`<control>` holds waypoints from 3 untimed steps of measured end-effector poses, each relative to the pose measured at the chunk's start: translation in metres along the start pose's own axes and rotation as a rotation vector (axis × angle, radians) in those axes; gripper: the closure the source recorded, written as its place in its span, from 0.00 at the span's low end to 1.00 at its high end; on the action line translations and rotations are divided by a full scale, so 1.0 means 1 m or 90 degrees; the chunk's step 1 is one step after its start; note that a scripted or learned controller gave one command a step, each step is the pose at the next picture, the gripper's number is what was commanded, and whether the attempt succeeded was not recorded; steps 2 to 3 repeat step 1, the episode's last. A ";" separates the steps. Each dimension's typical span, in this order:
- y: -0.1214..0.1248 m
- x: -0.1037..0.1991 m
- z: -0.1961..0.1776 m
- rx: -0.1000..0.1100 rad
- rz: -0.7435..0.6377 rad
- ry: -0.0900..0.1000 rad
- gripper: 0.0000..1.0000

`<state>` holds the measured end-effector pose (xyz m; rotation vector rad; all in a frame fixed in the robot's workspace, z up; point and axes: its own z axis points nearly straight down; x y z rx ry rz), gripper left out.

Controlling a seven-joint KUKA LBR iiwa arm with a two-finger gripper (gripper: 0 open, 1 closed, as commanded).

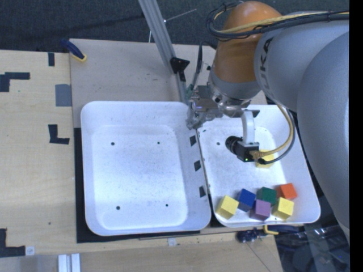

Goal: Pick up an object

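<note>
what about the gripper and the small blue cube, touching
Apart. Camera view shows bare white bin floor between the gripper and the small blue cube.

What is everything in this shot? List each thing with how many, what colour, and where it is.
Left bin: one, white, on the bench.
Right bin: one, white, beside it.
Yellow blocks: two, right bin, near end.
Blue block: one, same cluster.
Green block: one, same cluster.
Orange block: one, same cluster.
Purple block: one, same cluster.
Bench: one, tan.
Pole: one, grey, slanting behind the bins.
Arm: one, grey with orange band, from the right.
Hand: one, metal, over the bins' shared edge, far end.
</note>
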<state>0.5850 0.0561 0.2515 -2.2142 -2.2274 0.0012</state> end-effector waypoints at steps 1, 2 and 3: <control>0.015 0.045 0.000 0.000 0.000 0.000 1.00; 0.015 0.045 0.000 0.000 0.000 0.000 1.00; 0.015 0.045 0.000 0.000 0.000 0.000 1.00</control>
